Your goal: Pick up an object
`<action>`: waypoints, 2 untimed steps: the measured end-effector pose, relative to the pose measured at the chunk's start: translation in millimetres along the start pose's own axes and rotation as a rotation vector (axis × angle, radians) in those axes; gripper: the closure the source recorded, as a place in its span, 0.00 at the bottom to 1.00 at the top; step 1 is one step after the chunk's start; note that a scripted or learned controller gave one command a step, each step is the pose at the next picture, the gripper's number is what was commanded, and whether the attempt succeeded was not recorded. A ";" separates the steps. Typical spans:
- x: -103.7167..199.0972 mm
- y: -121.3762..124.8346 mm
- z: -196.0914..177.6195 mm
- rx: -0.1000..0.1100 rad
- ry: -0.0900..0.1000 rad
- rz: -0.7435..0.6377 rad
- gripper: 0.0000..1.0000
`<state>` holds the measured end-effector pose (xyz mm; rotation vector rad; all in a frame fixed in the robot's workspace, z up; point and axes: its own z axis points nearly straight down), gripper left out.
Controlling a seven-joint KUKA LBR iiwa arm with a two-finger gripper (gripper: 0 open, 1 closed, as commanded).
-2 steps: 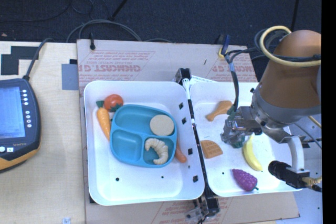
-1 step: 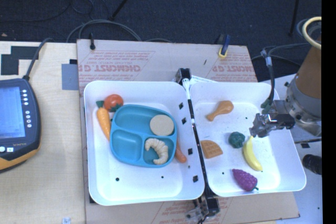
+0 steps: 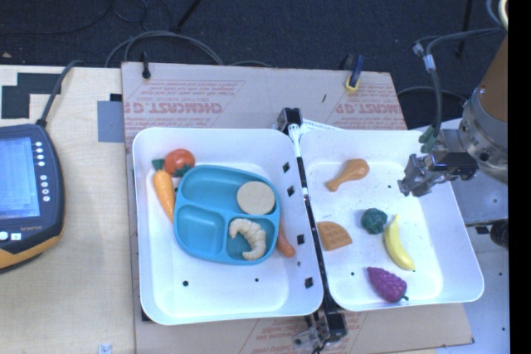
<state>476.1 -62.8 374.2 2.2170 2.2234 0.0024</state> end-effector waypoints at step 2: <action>58.1 0.6 -23.0 0.001 0.001 -0.002 1.00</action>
